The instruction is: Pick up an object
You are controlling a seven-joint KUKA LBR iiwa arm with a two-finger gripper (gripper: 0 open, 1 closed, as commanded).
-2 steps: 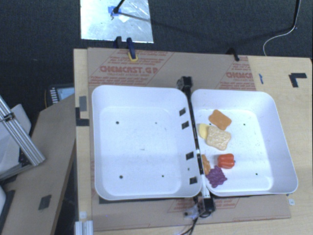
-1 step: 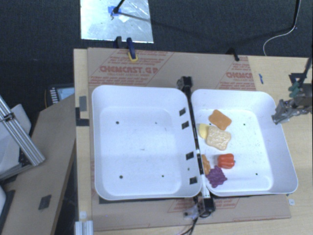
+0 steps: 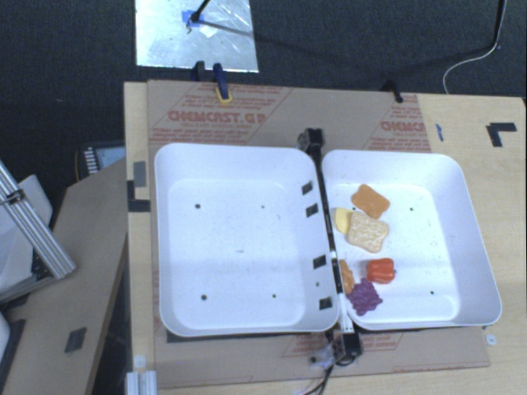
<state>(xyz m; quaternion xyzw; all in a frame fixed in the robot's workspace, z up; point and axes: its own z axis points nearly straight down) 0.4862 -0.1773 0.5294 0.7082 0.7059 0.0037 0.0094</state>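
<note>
1. Where the two white bins meet along their shared rim, the toy foods crowd the right bin (image 3: pixel 461 220): an orange piece (image 3: pixel 370 200), a tan cracker-like square (image 3: pixel 367 231), a yellow bit (image 3: pixel 342 219), a red pepper (image 3: pixel 380 270), a purple cluster (image 3: pixel 366 299) and a small orange item (image 3: pixel 347 276), perhaps a carrot.
2. The right bin's far half lies bare, as does the left bin (image 3: pixel 230 237).
3. I cannot tell the tool's state.
4. The bins sit on printed cardboard (image 3: pixel 247 109) over the wooden bench (image 3: pixel 486 122); a foil sheet (image 3: pixel 196 21) lies on dark floor beyond.
</note>
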